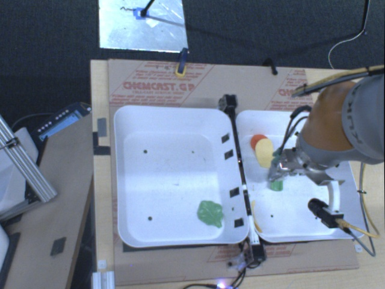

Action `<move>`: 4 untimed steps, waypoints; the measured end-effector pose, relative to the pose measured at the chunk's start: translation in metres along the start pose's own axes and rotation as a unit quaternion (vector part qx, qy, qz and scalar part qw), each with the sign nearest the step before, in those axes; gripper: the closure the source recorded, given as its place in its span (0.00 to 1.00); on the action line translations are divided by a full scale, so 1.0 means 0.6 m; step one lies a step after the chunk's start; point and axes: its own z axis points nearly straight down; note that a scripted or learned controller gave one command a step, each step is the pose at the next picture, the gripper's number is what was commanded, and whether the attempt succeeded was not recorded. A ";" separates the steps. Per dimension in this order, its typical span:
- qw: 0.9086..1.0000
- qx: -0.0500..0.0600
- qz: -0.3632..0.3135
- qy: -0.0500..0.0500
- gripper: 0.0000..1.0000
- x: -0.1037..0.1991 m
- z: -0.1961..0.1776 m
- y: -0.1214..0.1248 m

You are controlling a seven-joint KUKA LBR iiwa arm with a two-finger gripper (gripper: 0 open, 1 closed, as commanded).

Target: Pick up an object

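Arm pose: the grey arm (337, 125) reaches in from the right over the right bin (289, 218), its orange band bulging above the wrist and the wrist bent downward and toward the bin's left side.
Gripper: the gripper (278, 174) hangs low in the left half of the right bin, just beside its left wall.
Grip state: cannot tell whether it is apart or closed (the metal tip is blurred against the white floor).
Nearest object: a small green piece (276, 185) lies right at the gripper's tip, partly covered by it; contact cannot be told.
Yellow object (264, 154): smooth, rounded, egg-like, just behind the gripper near the left wall.
Orange-red object (259, 141): smooth and round, touching the yellow one on its far side.
Left bin (168, 161): shallow, glossy white plastic with rounded corners.
Green lump (210, 213): soft-looking and crumpled, near the left bin's front right corner.
Under the bins: a tan cardboard sheet (162, 83) with red printed lettering.
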 end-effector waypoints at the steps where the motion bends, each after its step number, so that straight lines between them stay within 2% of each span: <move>1: 1.000 -0.002 -0.002 0.000 1.00 0.005 -0.002 0.040; 2: 1.000 0.002 0.001 0.000 1.00 0.005 -0.004 -0.089; 3: 1.000 -0.005 -0.002 -0.001 1.00 0.002 0.053 0.001; 4: 1.000 -0.005 -0.002 -0.001 1.00 0.004 0.052 0.038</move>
